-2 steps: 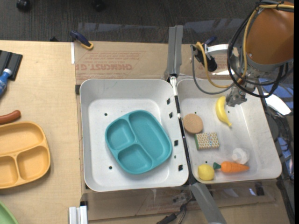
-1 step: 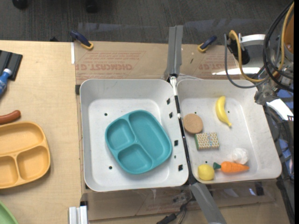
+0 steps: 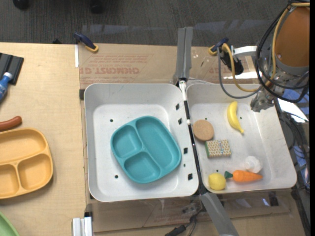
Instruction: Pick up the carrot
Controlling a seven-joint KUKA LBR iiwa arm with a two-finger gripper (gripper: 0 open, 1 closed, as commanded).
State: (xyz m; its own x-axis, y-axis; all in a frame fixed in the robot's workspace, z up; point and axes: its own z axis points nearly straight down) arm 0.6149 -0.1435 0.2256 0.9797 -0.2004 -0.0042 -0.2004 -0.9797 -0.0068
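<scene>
The orange carrot (image 3: 245,176) with a green top lies on its side near the front edge of the right bin (image 3: 275,136), its green end pointing left toward a yellow lemon (image 3: 217,181). The arm, with its orange band, hangs over the bin's far right corner. My gripper (image 3: 260,103) sits low at the bin's right rear, well behind the carrot and just right of the banana (image 3: 235,116). Nothing is seen held in it.
The right bin also holds a round brown cookie (image 3: 203,130), a speckled square block (image 3: 218,148) and a small white object (image 3: 252,163) just behind the carrot. A teal divided plate (image 3: 145,149) lies in the left bin (image 3: 93,132). A yellow tray (image 3: 22,163) sits on the bench at left.
</scene>
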